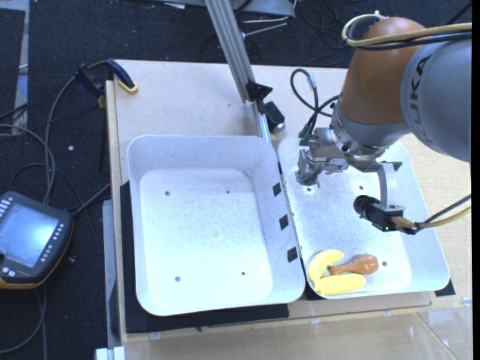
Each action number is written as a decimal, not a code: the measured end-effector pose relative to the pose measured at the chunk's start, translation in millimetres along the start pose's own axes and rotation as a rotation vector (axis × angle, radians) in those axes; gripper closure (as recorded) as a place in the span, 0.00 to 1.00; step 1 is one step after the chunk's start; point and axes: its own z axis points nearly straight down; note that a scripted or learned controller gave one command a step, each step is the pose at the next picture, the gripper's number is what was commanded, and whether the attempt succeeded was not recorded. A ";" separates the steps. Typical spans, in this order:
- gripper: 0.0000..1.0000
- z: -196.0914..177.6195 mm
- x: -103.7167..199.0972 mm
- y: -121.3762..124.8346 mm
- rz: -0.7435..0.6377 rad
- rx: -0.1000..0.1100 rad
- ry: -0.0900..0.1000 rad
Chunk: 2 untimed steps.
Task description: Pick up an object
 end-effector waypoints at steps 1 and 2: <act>1.00 1.2 45.4 -13.9 -0.001 0.001 0.000; 1.00 18.6 85.2 -41.3 0.000 0.002 0.000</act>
